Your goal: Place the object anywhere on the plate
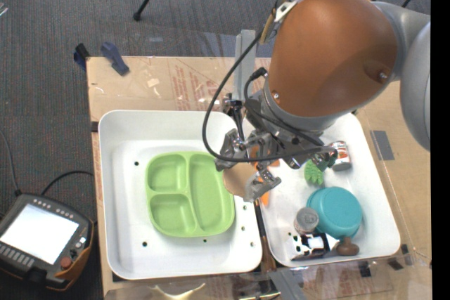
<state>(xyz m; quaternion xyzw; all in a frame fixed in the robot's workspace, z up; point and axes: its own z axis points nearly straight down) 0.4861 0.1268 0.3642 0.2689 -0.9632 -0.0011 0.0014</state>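
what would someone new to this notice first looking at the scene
The big orange and grey arm looms over the upper right, its claw low at the seam between the two bins. The bright green divided plate lies alone in the left bin. A teal bowl sits among small items in the right bin.
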